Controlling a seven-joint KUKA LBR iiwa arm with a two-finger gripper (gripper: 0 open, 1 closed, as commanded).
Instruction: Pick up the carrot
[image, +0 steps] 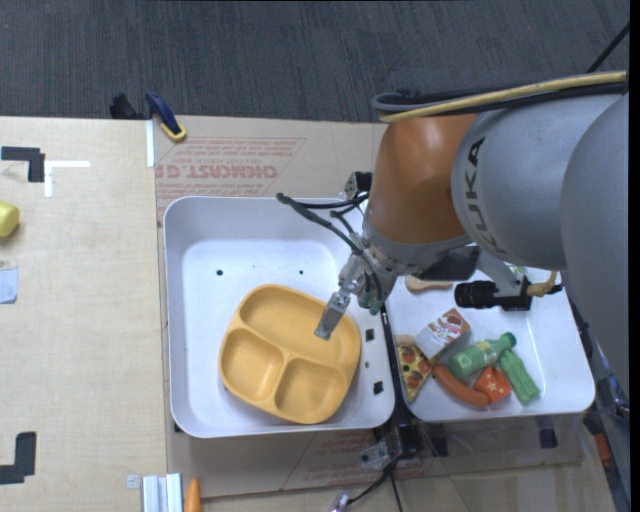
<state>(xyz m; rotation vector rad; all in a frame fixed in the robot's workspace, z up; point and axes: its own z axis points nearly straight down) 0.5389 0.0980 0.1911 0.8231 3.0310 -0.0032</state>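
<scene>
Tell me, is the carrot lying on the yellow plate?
No, the carrot lies in the right bin among the toy foods, apart from the yellow plate.

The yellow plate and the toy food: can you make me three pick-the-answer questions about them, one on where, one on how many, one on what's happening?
1. Where is the carrot?
A. In the right bin
B. On the yellow plate
C. On the cardboard

2. How many sections does the yellow plate have?
A. One
B. Three
C. Six

3. What lies inside the plate's sections?
A. A pizza slice
B. A green bottle
C. No food at all

Answers:
1. A, the carrot lies in the right bin among the pizza slice and green bottle.
2. B, ridges split the plate into three sections.
3. C, the sections show bare yellow; the gripper hangs above the plate.
</scene>
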